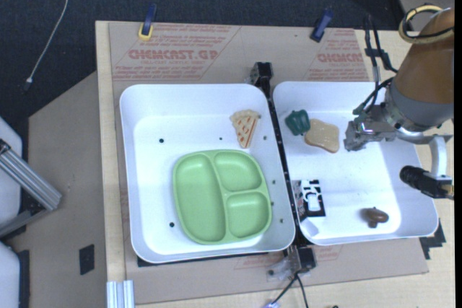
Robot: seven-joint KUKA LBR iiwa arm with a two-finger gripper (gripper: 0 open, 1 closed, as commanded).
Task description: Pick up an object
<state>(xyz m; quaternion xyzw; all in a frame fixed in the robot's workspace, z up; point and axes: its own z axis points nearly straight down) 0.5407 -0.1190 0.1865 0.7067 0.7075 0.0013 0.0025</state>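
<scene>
Currently the arm [426, 68] is reaching in from the right over the right bin [404, 227], w/ the pincer [359, 135] hanging above the bin's upper middle, just right of a tan bread-like piece [323, 135]. Can't tell if the pincer is wide or narrow; nothing is showing between its tips. Beside the tan piece, on its left and touching or nearly so, a dark green item [297, 121] is lying. A small brown object [375, 216] is sitting near the bin's lower right, well apart from the pincer. A black-and-white item [311, 198] is resting at the bin's lower left by the divider. In the left bin [144, 155], a green 3-compartment plate [221, 195] is lying centre-low, and a waffle-like wedge [245, 127] is sitting above it near the right wall. Both bins are resting on the desk [115, 83].
</scene>
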